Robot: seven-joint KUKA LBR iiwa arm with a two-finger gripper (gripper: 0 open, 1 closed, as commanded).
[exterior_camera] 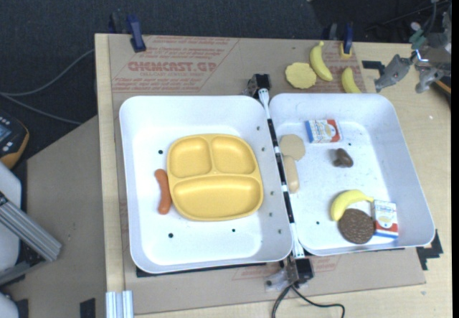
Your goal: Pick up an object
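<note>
The hand (422,65) hovers off the tabletop's far right corner; whether it is open, I cannot tell. No grasp begun: next, descend onto the banana (348,202) in the right bin (401,138).

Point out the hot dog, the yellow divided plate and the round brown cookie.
hot dog (163,191), camera view, middle of the sausage.
yellow divided plate (214,204), camera view, floor of its large compartment.
round brown cookie (356,226), camera view, centre of its top face.
</note>
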